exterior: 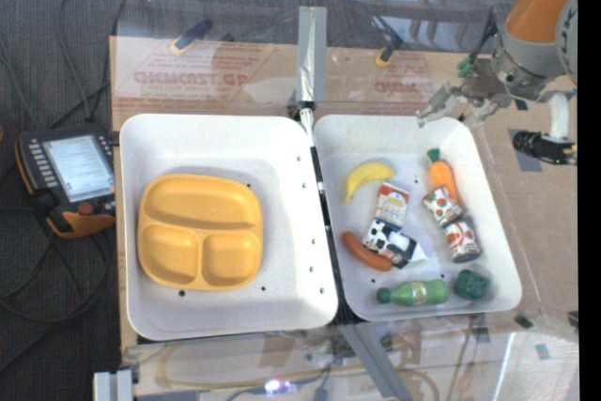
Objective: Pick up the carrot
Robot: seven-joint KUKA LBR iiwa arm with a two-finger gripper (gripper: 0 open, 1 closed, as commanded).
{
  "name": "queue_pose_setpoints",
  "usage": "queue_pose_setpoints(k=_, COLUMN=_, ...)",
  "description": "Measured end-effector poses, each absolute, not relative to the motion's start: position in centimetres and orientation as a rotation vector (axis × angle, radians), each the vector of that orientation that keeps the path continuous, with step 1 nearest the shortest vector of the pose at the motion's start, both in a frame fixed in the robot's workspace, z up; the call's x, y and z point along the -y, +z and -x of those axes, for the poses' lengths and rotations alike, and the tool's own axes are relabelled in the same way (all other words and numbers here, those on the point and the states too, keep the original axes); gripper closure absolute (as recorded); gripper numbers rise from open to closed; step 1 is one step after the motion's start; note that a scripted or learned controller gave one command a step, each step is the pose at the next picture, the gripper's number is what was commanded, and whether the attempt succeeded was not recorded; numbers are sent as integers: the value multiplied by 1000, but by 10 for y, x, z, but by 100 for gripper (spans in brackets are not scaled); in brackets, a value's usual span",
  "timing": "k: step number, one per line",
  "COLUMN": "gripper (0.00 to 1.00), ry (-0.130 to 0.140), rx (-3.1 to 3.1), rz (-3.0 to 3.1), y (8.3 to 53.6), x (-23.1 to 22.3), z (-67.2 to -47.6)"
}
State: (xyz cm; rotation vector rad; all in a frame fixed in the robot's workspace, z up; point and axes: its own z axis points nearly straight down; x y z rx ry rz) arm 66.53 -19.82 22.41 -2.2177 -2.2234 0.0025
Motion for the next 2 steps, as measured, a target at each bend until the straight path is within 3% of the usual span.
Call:
queue_pose_setpoints(k=1, gripper=0, ry=9, rx=2198, rz=2246, y=153, x=224, z=-668)
queue_pose_setpoints(k=2, gripper=0, ry=4, rx=2116, rz=2322, y=144, x=217, z=-668)
